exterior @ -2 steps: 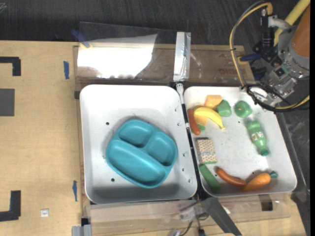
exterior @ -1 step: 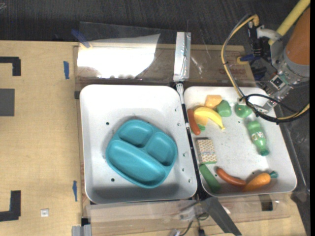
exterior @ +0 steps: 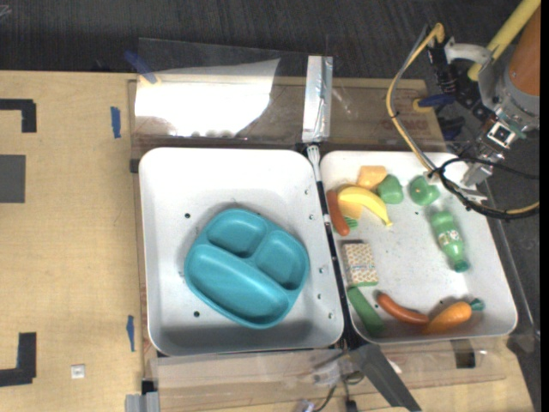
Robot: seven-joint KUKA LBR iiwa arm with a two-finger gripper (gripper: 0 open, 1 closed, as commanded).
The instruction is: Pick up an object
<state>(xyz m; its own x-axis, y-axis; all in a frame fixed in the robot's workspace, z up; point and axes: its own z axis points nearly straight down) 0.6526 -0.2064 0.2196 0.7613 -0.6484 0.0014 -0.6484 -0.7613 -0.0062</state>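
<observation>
The right bin point(exterior: 489, 256) holds several toy foods. A yellow banana point(exterior: 364, 202) lies at its upper left beside an orange chunk point(exterior: 371, 176), and two small green pieces point(exterior: 390, 188) point(exterior: 422, 190) sit just to the right. A green bottle point(exterior: 448, 237) lies right of centre and a patterned cracker block point(exterior: 360, 263) lies by the left wall. Along the front lie a green cucumber point(exterior: 364, 309), a red sausage point(exterior: 401, 308) and an orange carrot point(exterior: 451, 316). My gripper point(exterior: 474, 175) hangs over the bin's upper right corner, above and right of the green pieces, holding nothing that I can see.
A blue divided plate point(exterior: 247, 264) lies in the left bin point(exterior: 163, 187). A red-orange piece point(exterior: 340, 216) rests against the wall between the bins. Yellow and black cables point(exterior: 403, 118) loop beside the arm over the back right edge. A clear plastic sheet point(exterior: 214, 101) lies behind the left bin.
</observation>
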